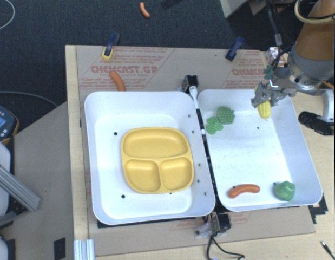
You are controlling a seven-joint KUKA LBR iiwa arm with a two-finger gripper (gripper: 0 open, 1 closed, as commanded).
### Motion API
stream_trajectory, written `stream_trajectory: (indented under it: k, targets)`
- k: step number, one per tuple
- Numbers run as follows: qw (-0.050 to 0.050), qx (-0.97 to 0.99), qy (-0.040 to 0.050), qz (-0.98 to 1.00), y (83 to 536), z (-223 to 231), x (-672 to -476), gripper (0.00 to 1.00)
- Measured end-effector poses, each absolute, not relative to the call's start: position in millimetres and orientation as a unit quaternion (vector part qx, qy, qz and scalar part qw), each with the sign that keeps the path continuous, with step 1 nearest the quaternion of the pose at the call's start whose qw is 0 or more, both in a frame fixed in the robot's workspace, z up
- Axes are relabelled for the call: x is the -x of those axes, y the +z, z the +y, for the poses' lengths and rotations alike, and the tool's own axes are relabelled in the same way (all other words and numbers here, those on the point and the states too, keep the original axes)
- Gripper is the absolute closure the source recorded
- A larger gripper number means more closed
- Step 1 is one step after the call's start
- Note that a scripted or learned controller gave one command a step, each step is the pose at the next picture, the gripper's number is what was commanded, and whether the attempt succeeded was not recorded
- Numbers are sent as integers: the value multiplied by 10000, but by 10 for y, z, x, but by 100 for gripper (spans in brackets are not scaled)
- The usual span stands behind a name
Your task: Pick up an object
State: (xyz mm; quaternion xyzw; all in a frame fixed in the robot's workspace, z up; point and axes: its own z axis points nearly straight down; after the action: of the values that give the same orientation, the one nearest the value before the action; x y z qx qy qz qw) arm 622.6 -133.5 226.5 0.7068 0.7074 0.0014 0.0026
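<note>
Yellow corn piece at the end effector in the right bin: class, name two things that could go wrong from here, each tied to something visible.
1. The yellow corn piece hangs below the end effector with little of it gripped, so it may slip and drop.
2. It sits near the right bin far wall, so a drop could bounce it out onto the cardboard.

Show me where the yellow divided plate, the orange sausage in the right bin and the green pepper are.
yellow divided plate (156, 160): camera view, the ridge where its compartments meet.
orange sausage (244, 190): camera view, its middle.
green pepper (284, 190): camera view, middle of its body.
</note>
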Motion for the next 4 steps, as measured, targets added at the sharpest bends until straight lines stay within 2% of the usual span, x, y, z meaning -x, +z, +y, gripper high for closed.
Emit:
stream_trajectory:
  k: [1, 2, 3, 4]
  targets:
    - [-29, -7065, -10, 7077, 2161, -1011, -5764, 100]
    - [-29, -7064, -9, 7078, 2119, -683, -5355, 100]
    - [-12, -7065, 0, 7077, 2359, -580, -5157, 100]
    - [-16, -7074, -9, 7069, 2314, -617, -5075, 100]
